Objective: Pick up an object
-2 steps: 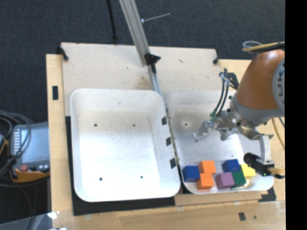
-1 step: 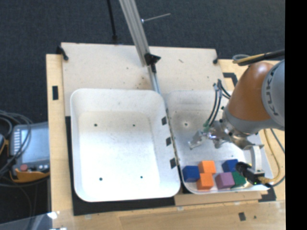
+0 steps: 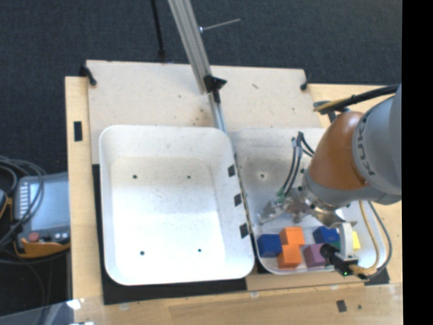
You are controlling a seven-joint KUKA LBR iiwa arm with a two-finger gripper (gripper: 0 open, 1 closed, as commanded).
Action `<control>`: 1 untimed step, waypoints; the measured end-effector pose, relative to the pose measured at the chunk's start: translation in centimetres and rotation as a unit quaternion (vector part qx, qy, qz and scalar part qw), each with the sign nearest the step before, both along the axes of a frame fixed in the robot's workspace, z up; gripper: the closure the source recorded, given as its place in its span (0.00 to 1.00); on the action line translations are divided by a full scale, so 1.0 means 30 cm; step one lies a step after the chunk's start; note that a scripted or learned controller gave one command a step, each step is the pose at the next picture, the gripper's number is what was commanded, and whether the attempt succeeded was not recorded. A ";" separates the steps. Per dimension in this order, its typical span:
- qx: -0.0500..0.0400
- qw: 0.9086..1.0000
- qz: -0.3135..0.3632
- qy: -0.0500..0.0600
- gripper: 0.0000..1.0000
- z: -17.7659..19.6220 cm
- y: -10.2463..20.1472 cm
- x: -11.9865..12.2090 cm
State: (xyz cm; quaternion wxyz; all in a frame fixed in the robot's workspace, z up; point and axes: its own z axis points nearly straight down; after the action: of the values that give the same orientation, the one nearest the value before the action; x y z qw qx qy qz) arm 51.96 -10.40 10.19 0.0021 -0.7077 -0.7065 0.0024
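Several small blocks lie at the near end of the right bin (image 3: pixel 270 154): a blue block (image 3: pixel 269 244), two orange blocks (image 3: pixel 293 235) (image 3: pixel 290 255), a purple block (image 3: pixel 314 254) and another blue block (image 3: pixel 326 235) partly under the wrist. My gripper (image 3: pixel 292 210) hangs low over the right bin, just above the far orange block. Its metal fingers (image 3: pixel 273 210) spread out to the left, with nothing seen between them. The grey arm with its orange band covers the bin's right side.
The left bin (image 3: pixel 169 202) sits beside the right one, sharing a raised middle wall with black clips. A slanted aluminium rail (image 3: pixel 193 42) rises from the bench's far edge. A control pendant (image 3: pixel 40 212) rests off the bench at left.
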 end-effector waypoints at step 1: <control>0.000 1.000 -0.004 -0.006 1.00 0.048 0.000 0.011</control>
State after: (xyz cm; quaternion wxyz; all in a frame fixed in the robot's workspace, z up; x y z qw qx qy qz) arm 52.28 -10.41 11.62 -0.0020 -0.7105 -0.7037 -0.0019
